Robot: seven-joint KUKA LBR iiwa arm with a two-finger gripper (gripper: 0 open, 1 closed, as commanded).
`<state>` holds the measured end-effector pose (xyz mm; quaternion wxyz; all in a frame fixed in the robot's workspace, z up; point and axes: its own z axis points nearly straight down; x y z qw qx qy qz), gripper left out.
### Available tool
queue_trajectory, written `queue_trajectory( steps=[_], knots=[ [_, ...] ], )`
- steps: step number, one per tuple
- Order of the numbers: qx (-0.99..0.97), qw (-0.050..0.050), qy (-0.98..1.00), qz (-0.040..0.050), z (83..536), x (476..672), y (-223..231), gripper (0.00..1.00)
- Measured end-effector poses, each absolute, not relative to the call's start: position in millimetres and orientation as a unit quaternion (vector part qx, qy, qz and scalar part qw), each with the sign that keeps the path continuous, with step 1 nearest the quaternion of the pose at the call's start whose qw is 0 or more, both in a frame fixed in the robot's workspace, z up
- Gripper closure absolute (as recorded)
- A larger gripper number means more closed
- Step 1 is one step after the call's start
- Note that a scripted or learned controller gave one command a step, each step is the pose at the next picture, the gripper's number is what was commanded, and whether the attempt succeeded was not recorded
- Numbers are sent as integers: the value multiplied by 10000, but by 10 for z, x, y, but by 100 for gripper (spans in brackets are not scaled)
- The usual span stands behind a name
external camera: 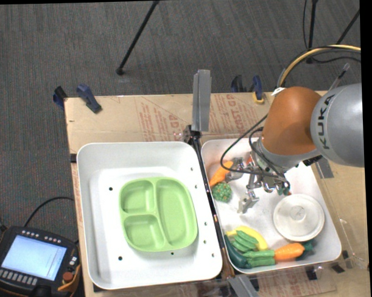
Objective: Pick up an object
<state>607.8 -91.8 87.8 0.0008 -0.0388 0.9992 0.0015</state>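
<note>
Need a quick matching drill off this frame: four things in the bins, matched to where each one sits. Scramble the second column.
Things:
1. divided green plate
2. white bowl
3. broccoli
4. pea pods

Places:
A. right bin, far-left side, next to a carrot
B. left bin, in the middle
C. right bin, near edge, lying on a banana
D. right bin, lower right part, beside the gripper

Pairs: 1-B, 2-D, 3-A, 4-C

The gripper hangs over the right bin between the broccoli and the bowl.

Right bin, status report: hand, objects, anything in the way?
Hand low over right bin, nothing seen held. Broccoli and carrot beside it. White bowl close.
</note>
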Motion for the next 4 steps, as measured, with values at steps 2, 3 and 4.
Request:
queue_trajectory(
  steps=[2,3,4],
  knots=[
    [-469,63,9989,8,1929,6471,-253,100],
    [-704,-29,9975,1,1113,6412,-1617,100],
    [702,5,9975,9,873,6443,-1597,100]
  ],
)
